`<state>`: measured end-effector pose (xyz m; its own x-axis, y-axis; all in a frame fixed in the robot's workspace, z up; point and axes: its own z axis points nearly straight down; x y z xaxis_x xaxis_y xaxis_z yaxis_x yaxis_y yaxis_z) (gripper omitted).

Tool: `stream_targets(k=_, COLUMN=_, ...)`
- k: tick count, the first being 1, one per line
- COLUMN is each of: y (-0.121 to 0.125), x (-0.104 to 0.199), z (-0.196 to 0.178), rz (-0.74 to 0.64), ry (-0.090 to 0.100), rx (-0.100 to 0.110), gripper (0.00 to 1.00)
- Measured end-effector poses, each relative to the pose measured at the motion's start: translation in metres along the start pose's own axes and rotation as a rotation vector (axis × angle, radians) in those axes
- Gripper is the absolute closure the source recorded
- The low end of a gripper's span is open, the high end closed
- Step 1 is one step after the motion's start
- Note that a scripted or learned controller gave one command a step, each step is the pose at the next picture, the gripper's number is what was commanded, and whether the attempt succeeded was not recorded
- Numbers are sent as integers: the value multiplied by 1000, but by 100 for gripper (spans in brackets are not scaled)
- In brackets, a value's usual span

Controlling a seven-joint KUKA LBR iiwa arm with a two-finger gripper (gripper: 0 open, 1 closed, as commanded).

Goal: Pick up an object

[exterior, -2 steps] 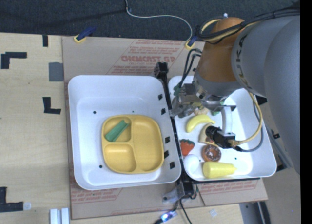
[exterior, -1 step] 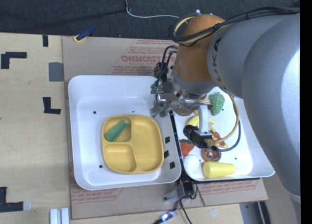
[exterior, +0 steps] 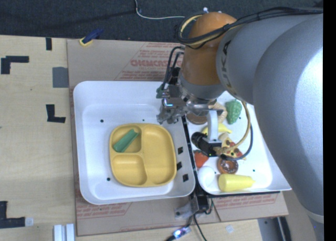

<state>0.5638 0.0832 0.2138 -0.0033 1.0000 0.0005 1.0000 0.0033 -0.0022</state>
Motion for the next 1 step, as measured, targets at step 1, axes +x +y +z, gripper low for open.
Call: stream_targets(k=1, y=10, x=-5, z=-8, rz=1, ry=0, rx=-1, gripper=100)
